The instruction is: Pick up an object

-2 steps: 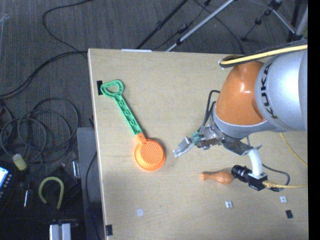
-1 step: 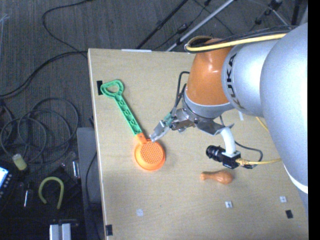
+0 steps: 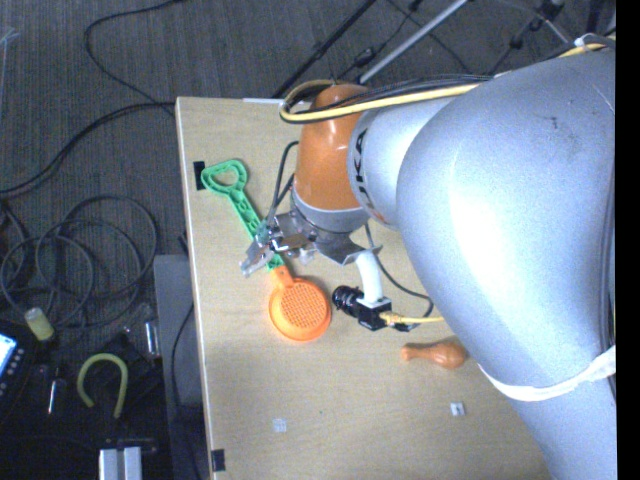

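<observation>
The pincer (image 3: 268, 251) sits low over the counter (image 3: 300, 408), right at the lower end of the green scoop (image 3: 238, 200), whose long axis runs from its looped handle at upper left down to lower right, straight under the tool. The orange strainer (image 3: 299, 309) lies just below the pincer, its short handle pointing up toward it. Whether the pincer is apart or clamped cannot be told. The green piece looks thin, stiff, perforated plastic; an orange pear-shaped toy (image 3: 437, 353) lies well apart
</observation>
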Robot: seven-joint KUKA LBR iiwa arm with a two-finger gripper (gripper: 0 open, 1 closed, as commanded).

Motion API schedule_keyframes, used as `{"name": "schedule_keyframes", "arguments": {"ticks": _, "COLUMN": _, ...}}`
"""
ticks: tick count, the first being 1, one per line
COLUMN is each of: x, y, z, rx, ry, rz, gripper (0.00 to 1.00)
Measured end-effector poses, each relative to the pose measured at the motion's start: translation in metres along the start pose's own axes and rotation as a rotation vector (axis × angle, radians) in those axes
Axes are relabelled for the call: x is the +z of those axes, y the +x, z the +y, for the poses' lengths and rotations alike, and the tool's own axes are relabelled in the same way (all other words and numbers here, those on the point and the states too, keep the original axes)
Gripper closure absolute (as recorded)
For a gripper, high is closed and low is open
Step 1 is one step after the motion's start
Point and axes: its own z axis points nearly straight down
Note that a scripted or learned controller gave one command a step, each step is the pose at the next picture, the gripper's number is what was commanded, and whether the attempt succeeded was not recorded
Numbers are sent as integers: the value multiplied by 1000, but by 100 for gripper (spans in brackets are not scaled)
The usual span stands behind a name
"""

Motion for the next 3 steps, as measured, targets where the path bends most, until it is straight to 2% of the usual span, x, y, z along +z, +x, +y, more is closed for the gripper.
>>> {"name": "schedule_keyframes", "arguments": {"ticks": 1, "x": -122, "y": -80, "z": -69, "rx": -95, "ry": -3, "rz": -4, "gripper": 0}}
{"name": "schedule_keyframes", "arguments": {"ticks": 2, "x": -64, "y": -12, "z": -58, "rx": -230, "ry": 0, "rz": 0, "gripper": 0}}
{"name": "schedule_keyframes", "arguments": {"ticks": 3, "x": -64, "y": -49, "z": -61, "rx": 311, "ry": 0, "rz": -3, "gripper": 0}}
